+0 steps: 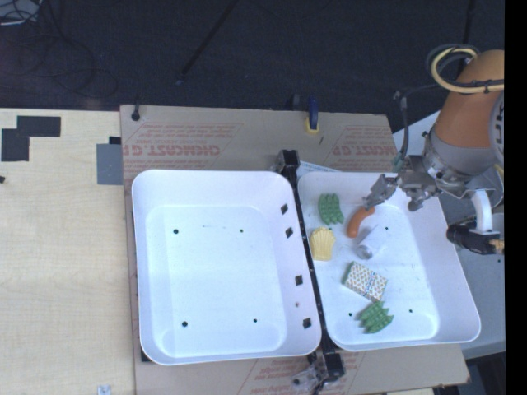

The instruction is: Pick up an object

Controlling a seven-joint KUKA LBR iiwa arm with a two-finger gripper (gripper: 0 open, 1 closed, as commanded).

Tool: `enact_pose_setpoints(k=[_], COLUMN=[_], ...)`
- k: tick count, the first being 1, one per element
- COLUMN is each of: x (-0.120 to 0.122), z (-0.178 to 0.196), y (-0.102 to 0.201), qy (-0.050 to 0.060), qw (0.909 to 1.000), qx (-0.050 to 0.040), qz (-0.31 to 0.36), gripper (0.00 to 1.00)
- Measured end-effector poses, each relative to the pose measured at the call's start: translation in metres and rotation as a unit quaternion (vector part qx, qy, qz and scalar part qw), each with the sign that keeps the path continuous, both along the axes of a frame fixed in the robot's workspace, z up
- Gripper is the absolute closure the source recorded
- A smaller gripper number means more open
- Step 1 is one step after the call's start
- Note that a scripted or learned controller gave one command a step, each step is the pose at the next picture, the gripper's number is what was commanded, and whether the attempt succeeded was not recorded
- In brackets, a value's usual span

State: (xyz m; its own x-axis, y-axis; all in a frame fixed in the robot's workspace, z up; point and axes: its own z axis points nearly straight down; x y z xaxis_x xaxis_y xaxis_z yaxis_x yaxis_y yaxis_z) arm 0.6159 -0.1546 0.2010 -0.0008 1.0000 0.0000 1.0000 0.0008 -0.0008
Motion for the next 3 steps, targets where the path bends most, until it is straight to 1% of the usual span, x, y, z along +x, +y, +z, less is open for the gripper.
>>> enact_pose_setpoints(k=[1, 2, 3], x=[0.028, 0.026, 0.028], z=[-0.033, -0.118, -0.104], y=[0.017, 0.059, 0.057], qy=[0.001, 0.003, 0.001], qw=[1.0, 1.0, 1.0], qx=[0.0001, 0.0012, 0.0], qz=[0.001, 0.001, 0.0], gripper=[0.0, 0.0, 1.0])
